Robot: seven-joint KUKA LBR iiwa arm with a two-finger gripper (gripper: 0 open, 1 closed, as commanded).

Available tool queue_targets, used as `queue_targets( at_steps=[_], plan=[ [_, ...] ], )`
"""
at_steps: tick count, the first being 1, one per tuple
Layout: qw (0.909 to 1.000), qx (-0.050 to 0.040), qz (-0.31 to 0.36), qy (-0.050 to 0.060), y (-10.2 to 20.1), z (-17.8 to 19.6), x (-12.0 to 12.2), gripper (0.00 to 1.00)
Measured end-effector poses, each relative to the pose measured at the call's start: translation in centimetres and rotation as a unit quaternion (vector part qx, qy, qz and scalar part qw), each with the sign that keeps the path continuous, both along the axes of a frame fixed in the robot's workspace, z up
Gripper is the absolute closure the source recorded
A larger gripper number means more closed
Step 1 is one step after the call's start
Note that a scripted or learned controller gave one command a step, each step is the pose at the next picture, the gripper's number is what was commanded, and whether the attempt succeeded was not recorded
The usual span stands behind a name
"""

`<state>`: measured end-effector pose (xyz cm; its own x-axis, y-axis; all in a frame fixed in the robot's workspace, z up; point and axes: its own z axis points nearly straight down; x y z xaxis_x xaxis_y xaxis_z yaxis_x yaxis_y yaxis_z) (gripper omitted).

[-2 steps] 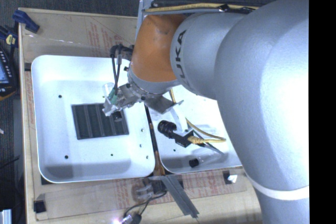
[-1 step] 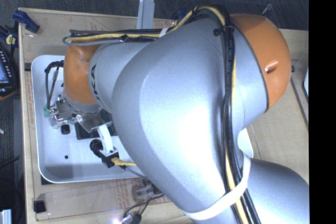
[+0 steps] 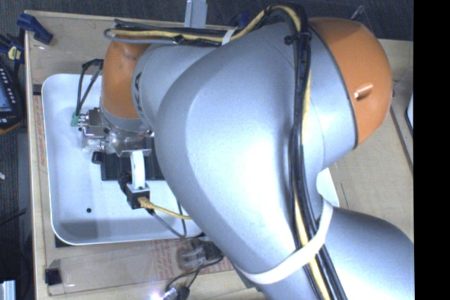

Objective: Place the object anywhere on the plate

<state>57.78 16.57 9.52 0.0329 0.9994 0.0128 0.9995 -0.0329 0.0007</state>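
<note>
And there was the arm [image 3: 239, 151], one great grey arm, sprawled across nearly the whole bench [image 3: 63, 31], its orange band [image 3: 118, 77] leaning in over the left-hand bin [image 3: 70, 193]. The gripper [image 3: 116, 151], just the one, hung low inside that bin, close to its floor near the middle, wrist pointed straight down. That looked to me like the posture of a pick or a set-down, tool brought in from above so it could meet whatever lay under it squarely. Whether the gripper was spread or pressed together, I could not tell; the wrist and its fittings masked the business end. Where the object lay I could not tell either, and the same went for the plate, since the arm's bulk hid most of the bench; my guess was that anything in play sat under the tool or behind the arm. For the count: one white bin plainly seen, with a pale sliver [image 3: 409, 112] at the far right that may have been the rim of a second; one small dark speck [image 3: 89, 209] on the bin floor toward the near left corner, well apart from the gripper and too small to name; and one blue clamp [image 3: 31, 27] on the bench's far left corner, outside the bin.
</note>
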Motion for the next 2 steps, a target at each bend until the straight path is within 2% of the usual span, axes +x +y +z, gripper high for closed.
queue_targets(
  at_steps=[1, 2],
  plan=[
    [0.9846, 0.0041, -0.175, 0.001, -1.6, 0.1, -1.4, 1.0],
    [0.9738, -0.0044, -0.227, 0.002, 2.0, -0.2, 2.9, 1.0]
  ],
)
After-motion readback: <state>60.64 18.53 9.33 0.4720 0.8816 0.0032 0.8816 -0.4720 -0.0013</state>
